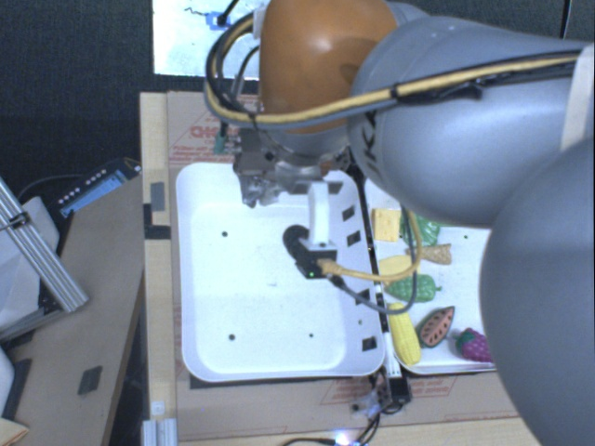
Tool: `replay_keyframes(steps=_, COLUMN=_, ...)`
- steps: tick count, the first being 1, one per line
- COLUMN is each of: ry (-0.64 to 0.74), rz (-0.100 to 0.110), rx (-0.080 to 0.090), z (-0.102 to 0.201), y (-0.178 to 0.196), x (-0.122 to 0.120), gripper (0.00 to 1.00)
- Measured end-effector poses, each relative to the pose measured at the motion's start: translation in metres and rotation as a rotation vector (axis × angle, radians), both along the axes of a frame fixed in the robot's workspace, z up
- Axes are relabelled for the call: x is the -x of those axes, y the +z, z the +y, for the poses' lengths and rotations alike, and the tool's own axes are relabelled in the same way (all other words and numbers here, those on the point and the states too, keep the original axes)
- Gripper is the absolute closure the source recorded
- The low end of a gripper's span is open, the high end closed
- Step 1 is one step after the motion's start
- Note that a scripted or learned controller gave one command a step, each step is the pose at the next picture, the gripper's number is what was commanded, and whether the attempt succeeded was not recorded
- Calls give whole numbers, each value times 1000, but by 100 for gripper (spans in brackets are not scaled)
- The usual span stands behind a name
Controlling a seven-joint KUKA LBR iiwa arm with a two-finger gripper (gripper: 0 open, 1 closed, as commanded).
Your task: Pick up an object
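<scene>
Yellow is what stands out among the pickable pieces on my feed. A toy corn cob point(404, 334) lies lengthwise in the near left corner of the right bin point(465, 282), just beside the wall that bin shares with the left bin point(242, 295). A flat yellow block point(386, 223) sits farther back along that same wall. Between the two I see a bumpy green piece point(420, 289), rounded and knobbly, whose kind I cannot name. Right of the corn rests a reddish-brown oval piece point(435, 325), tilted and speckled with dark dots, and right of that a small purple grape bunch point(474, 345) lies close to the near rim. A tan lump point(437, 254) lies farther back, close to the arm's edge, too small for me to identify. All of these lie loose on the right bin's white floor, near one another. The gripper point(258, 189) hangs over the far part of the left bin, well apart from every piece. I cannot tell whether it is wide or narrow, because the wrist above hides it from my camera. The grey arm point(465, 128), with its orange band point(321, 49), reaches in from the right and covers the far half of the right bin.
</scene>
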State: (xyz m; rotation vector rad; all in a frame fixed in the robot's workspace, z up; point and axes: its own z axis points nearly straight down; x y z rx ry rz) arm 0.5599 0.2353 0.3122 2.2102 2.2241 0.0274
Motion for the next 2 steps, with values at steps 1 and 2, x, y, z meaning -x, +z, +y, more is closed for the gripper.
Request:
replay_keyframes(steps=1, ry=-1, rz=-2, rx=0, z=-1, y=181, x=-6, gripper=100)
replay_keyframes(steps=2, ry=-5, rz=3, rx=6, z=-3, y=226, x=-110, gripper=100)
